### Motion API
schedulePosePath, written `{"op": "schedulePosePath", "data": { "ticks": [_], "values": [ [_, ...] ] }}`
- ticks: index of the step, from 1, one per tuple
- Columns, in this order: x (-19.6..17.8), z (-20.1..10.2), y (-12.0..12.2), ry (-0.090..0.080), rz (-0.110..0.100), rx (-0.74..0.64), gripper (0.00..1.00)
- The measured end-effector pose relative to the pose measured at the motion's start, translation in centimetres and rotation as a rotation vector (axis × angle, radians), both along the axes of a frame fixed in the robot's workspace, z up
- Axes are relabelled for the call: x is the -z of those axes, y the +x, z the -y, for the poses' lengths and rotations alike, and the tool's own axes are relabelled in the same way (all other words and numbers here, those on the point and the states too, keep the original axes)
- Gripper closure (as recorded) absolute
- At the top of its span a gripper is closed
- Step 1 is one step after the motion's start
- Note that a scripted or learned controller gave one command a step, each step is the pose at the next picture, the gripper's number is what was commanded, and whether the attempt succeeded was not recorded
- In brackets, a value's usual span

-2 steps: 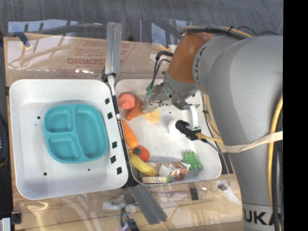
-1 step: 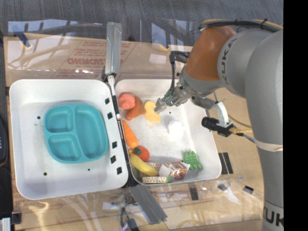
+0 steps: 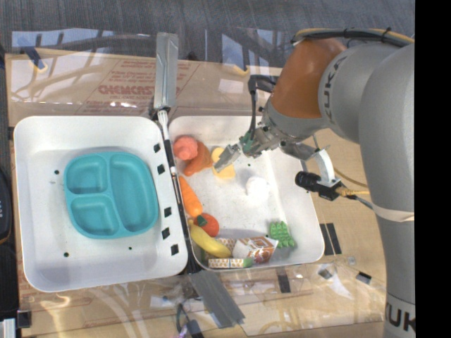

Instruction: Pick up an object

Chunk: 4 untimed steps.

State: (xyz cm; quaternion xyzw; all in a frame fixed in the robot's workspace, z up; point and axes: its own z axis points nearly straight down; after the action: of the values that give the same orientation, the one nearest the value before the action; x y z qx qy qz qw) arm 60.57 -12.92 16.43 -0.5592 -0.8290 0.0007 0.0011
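Note:
My gripper (image 3: 230,157) hangs low in the right bin (image 3: 299,206), near its far left part. It sits right over a small yellow piece (image 3: 225,172), beside an orange item (image 3: 201,159) and a pink-red round item (image 3: 185,146). Nothing can be seen held in it. A white egg-shaped object (image 3: 256,186) lies just to its right on the bin floor. The grey arm with its orange band (image 3: 310,76) reaches in from the right.
An orange carrot (image 3: 190,198), a red tomato (image 3: 208,224), a yellow banana (image 3: 209,241), a small carton (image 3: 257,249) and a green block (image 3: 282,234) line the right bin's left and near sides. A teal divided plate (image 3: 111,192) lies in the left bin (image 3: 35,259).

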Motion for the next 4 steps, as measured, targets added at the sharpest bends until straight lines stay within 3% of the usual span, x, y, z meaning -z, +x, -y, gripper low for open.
{"op": "schedulePosePath", "data": {
  "ticks": [1, 2, 3, 4],
  "values": [
    [7.3, 0.4, 2.8, -0.001, 0.001, -0.003, 0.0],
    [6.2, 0.3, 2.9, -0.001, 0.001, -0.007, 1.0],
    [6.2, 0.3, 2.9, -0.001, 0.001, -0.007, 0.0],
    [7.2, -1.4, 3.2, 0.001, -0.002, 0.079, 0.0]
  ]
}}
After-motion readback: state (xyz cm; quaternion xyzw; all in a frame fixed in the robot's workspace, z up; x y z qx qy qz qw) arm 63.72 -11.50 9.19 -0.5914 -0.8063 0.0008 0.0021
